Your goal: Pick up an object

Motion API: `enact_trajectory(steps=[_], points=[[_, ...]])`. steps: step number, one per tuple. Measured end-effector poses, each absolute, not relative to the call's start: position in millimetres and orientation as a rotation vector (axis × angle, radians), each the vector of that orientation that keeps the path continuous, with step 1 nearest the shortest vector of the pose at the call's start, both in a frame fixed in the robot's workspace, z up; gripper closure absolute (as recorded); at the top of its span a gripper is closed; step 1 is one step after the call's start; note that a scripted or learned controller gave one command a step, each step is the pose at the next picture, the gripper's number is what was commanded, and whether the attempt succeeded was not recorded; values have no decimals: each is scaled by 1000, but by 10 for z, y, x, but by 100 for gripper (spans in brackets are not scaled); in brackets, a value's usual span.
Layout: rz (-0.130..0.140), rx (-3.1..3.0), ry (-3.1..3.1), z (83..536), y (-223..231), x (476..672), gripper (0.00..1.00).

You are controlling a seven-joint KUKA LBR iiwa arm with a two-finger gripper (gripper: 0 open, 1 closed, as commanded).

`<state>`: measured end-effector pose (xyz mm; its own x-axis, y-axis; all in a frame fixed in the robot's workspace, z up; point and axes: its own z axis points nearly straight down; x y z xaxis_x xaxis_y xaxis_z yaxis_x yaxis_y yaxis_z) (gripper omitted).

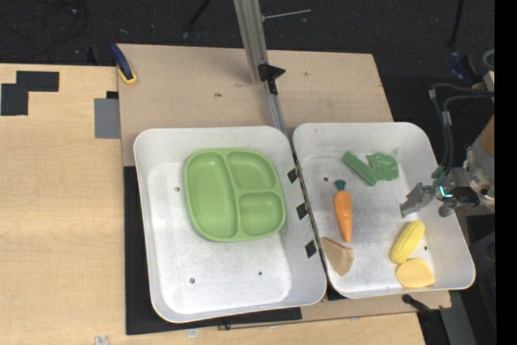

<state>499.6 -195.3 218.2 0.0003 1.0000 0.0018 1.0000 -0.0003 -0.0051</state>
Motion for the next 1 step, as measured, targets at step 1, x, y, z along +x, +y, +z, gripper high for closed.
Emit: enact_trajectory(steps=[1], points=[[2, -2219, -2219, 2190, -1954, 5002, 0]])
